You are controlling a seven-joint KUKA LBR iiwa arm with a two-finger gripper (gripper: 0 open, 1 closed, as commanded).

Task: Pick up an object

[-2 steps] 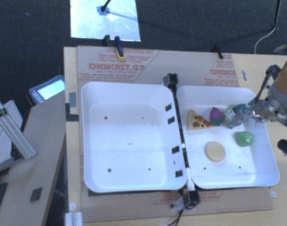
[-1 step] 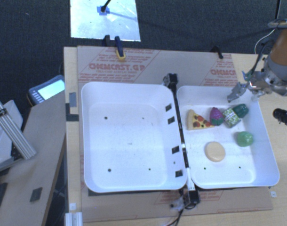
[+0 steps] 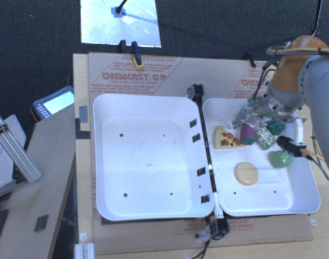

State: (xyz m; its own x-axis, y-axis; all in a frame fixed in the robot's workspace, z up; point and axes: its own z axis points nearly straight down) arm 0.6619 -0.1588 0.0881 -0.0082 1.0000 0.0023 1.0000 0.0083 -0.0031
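The claw (image 3: pixel 249 115) sits low over the right bin (image 3: pixel 299 198) by a magenta toy (image 3: pixel 248 134), pizza slice (image 3: pixel 227 138), green ball (image 3: pixel 280 159) and tan disc (image 3: pixel 246 174), can't tell its grip.

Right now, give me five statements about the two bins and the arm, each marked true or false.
1. The pizza slice lies in the right bin. True.
2. The round tan piece lies in the left bin. False: it is in the right bin, below the pizza slice.
3. The gripper is over the right bin's far part, near the purple object. True.
4. The green object touches the pizza slice. False: they lie apart.
5. The arm reaches over the left bin. False: it is over the right bin.
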